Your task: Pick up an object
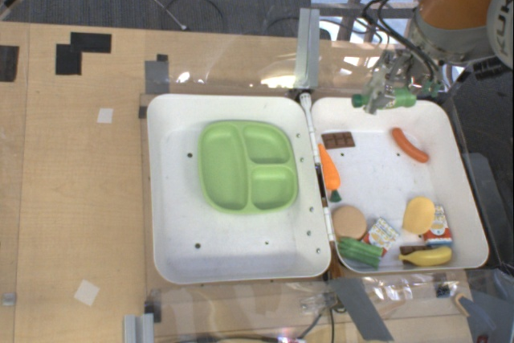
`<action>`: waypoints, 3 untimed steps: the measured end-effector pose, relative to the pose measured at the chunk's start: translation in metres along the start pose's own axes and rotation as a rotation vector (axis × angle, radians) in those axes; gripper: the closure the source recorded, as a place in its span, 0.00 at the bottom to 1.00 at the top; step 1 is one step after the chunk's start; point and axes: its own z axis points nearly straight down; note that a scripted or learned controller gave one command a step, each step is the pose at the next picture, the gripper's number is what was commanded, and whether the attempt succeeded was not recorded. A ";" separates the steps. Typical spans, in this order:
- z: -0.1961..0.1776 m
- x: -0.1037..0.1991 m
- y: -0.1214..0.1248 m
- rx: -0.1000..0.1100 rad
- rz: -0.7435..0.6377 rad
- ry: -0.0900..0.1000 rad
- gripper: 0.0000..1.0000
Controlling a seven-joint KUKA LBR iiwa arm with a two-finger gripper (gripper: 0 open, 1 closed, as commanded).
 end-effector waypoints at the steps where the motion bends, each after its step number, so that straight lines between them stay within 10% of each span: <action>1: 0.078 0.047 -0.059 0.001 -0.272 0.018 1.00; 2: 0.023 -0.003 -0.026 -0.001 -0.398 0.007 1.00; 3: 0.087 -0.017 -0.121 -0.001 -0.572 0.017 1.00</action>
